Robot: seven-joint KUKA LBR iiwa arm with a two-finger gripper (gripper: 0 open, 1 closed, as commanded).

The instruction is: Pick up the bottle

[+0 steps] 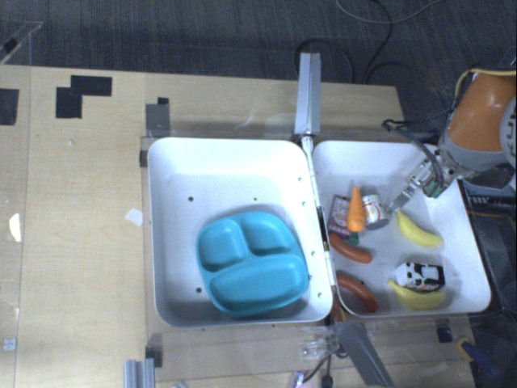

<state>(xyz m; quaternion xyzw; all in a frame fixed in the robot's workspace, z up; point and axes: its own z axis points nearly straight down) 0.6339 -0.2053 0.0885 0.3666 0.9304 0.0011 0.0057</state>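
A small silvery bottle (371,210) with a reddish label lies on its side in the right bin (477,285), just right of an orange carrot (355,208). My gripper (393,206) reaches in from the upper right, slanting down. Its tip sits right at the bottle's right end, close to touching or touching it. The bottle rests on the bin floor, and nothing shows as lifted. The arm's orange band (483,113) is at the right edge of the view.
In the right bin also lie a yellow banana (418,231), a second banana (417,297) under a black-and-white object (423,276), and two sausages (350,251) (356,291). The left bin (174,168) holds a blue divided tray (252,261).
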